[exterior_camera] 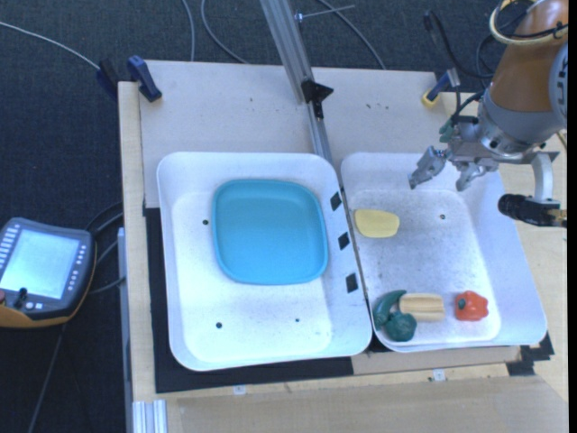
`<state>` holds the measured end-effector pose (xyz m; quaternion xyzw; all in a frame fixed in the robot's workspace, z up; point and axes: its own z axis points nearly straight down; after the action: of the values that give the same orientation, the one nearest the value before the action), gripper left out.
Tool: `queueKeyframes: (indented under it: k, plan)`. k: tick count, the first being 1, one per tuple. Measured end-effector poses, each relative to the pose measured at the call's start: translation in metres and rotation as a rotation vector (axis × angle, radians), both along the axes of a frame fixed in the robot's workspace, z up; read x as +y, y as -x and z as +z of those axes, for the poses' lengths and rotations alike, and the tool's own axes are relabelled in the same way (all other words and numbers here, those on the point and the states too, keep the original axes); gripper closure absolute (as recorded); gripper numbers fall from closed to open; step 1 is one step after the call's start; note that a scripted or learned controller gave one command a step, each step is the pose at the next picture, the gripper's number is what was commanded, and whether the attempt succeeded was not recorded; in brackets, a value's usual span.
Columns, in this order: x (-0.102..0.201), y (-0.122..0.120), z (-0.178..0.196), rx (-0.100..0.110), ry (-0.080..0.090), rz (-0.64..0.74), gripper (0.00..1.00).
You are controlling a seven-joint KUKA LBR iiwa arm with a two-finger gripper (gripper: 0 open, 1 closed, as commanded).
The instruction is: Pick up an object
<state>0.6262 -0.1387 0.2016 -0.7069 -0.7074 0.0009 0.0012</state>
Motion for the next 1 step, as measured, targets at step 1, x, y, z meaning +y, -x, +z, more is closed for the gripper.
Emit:
queueKeyframes:
  k: [1]
  plan:
    - [0.0040, 0.0050, -0.0438, 0.000, 0.000, 0.000, 0.00]
